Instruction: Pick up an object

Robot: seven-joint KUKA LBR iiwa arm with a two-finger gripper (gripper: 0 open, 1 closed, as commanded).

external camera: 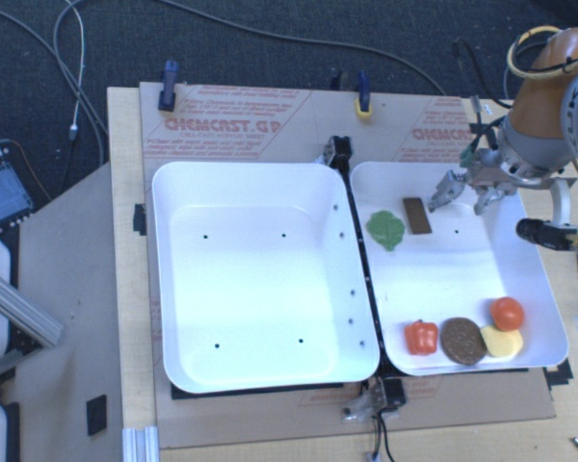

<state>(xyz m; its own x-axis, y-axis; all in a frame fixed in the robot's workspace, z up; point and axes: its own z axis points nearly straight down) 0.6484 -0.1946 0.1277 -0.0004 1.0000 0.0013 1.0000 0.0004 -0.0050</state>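
While the pincer hangs spread and empty, the brown block lies lengthwise near-to-far.

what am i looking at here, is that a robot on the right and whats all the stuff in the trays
Yes. One camera looks down at a slant on a bench with two shallow white bins, left bin and right bin. The grey and orange thing at the right is a robot arm; its gripper, a two-finger hand, hangs open over the right bin's far end and holds nothing. In that bin lie toy foods: a green leafy piece, a brown bar, a red pepper, a brown patty, a tomato and a yellow piece.
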